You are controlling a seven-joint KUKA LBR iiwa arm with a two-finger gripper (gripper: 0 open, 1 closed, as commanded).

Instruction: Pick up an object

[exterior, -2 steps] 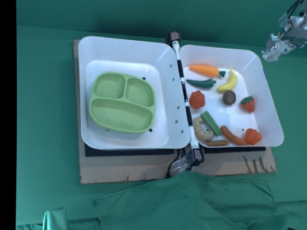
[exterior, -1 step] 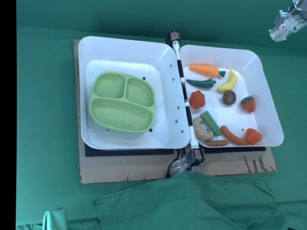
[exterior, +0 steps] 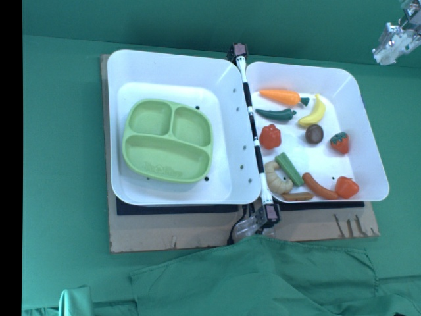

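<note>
Green worktop (exterior: 66,176), toys piled in the right bin (exterior: 368,157). End effector (exterior: 396,41) hangs beyond it, can't tell its state, so nothing's grabbed yet.

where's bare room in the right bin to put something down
Right bin: bare floor at the far right, beyond the strawberry, and in the middle between the red pepper and brown ball. It is crowded near the front left, around the cucumber and sausage.

Pincer (exterior: 393,47) aloft at upper right
</note>
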